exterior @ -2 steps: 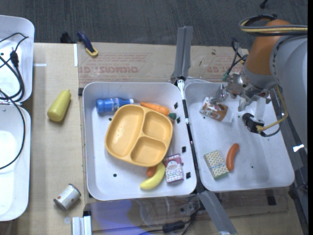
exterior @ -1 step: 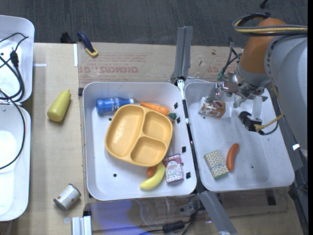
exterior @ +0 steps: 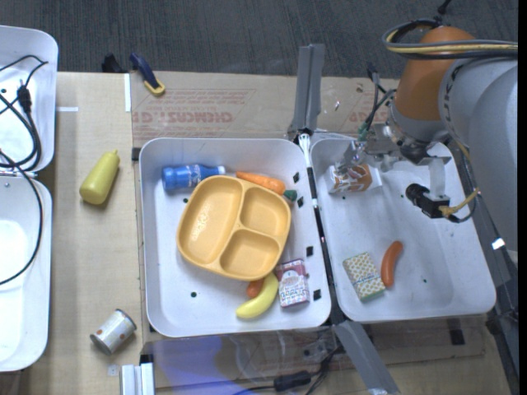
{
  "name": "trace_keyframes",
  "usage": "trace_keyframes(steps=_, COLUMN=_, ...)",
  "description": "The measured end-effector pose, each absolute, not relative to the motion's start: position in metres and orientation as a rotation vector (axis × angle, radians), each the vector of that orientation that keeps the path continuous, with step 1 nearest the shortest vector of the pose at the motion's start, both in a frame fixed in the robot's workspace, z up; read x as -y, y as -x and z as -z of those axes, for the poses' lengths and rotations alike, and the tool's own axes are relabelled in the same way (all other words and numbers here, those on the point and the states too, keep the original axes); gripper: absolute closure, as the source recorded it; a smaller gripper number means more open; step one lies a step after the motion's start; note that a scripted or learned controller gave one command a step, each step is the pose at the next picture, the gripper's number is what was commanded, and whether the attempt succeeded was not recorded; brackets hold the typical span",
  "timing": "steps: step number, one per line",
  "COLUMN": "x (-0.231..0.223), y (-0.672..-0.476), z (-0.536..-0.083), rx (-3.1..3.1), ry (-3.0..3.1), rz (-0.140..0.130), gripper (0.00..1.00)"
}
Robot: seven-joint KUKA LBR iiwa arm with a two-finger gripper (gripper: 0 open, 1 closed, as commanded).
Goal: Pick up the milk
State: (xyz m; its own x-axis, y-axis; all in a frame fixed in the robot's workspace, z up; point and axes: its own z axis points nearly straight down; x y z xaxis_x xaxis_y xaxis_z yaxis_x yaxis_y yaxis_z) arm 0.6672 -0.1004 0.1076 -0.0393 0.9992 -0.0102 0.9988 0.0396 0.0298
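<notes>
Zero progress on lift imo: milk [exterior: 292,284] carton sits in left bin [exterior: 156,245], front edge, beside banana [exterior: 257,301], just below yellow tray [exterior: 235,226]. Gripper [exterior: 356,164] is over right bin [exterior: 461,245] back corner, touching brown packet [exterior: 350,179]; jaw state can't tell. Reach + grasp all left.

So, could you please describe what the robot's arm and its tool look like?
The arm is a bulky, rounded light-grey body with an orange band above the wrist. Black and yellowish cables loop over its top and hang along its side. The tool is small, metallic grey, with thin wires around it.
</notes>
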Motion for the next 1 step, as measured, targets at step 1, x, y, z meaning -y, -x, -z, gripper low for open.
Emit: trace_keyframes(steps=1, x=0.1016, y=-0.6701, z=-0.1208, rx=-2.240, ry=-2.151, rz=-0.027, gripper=1.00)
